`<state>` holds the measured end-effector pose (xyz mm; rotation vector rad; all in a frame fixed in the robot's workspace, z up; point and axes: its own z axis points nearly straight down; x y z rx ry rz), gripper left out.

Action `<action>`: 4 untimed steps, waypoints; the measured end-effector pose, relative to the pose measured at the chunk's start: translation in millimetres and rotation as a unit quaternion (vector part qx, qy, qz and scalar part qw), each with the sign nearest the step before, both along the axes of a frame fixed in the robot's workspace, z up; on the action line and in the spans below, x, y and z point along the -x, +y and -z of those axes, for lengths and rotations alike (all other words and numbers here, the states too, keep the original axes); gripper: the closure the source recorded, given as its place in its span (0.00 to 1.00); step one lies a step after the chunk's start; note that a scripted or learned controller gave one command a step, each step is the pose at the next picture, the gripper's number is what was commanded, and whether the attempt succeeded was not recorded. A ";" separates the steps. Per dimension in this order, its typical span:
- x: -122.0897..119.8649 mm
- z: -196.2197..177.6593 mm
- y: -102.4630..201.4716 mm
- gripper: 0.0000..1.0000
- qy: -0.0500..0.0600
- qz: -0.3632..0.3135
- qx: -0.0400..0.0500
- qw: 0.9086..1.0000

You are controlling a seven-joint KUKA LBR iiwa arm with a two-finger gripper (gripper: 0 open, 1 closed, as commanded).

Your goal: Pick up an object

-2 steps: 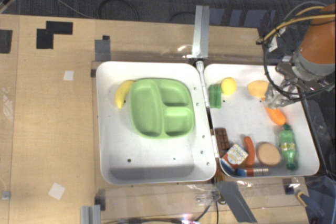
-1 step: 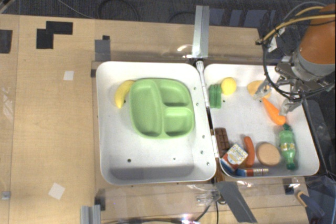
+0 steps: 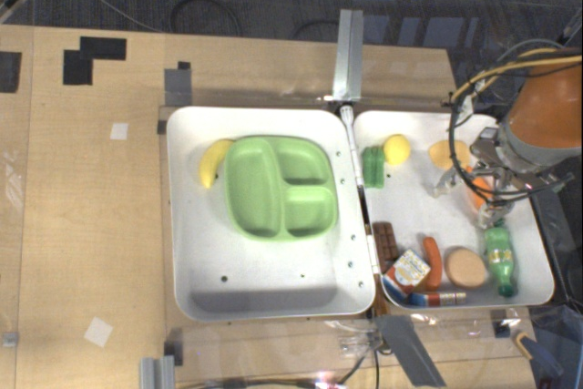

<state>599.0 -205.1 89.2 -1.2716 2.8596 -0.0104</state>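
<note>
From above, the gripper (image 3: 485,196) hangs over the right bin (image 3: 414,223) near its right wall; how its jaws stand cannot be told. An orange object (image 3: 480,184) lies just beside it, partly hidden. In this bin a green bottle (image 3: 499,260) lies near right, with a round bread slice (image 3: 465,268), a sausage (image 3: 433,259), a chocolate bar (image 3: 387,243) and a small carton (image 3: 410,270). A lemon (image 3: 396,148) and green block (image 3: 373,166) sit far left. The left bin (image 3: 196,269) holds a green divided plate (image 3: 278,185) touching a banana (image 3: 214,161).
</note>
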 end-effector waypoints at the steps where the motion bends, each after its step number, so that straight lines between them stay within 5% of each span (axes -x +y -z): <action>1: 56.0 -1.2 -0.1 0.00 -0.001 0.002 0.000 1.000; 2: 93.4 -2.6 54.7 0.00 -0.003 -0.007 0.000 1.000; 3: 101.9 -3.6 103.7 0.00 -0.007 -0.019 0.003 1.000; 4: 97.3 -16.1 106.3 1.00 -0.014 -0.023 0.002 1.000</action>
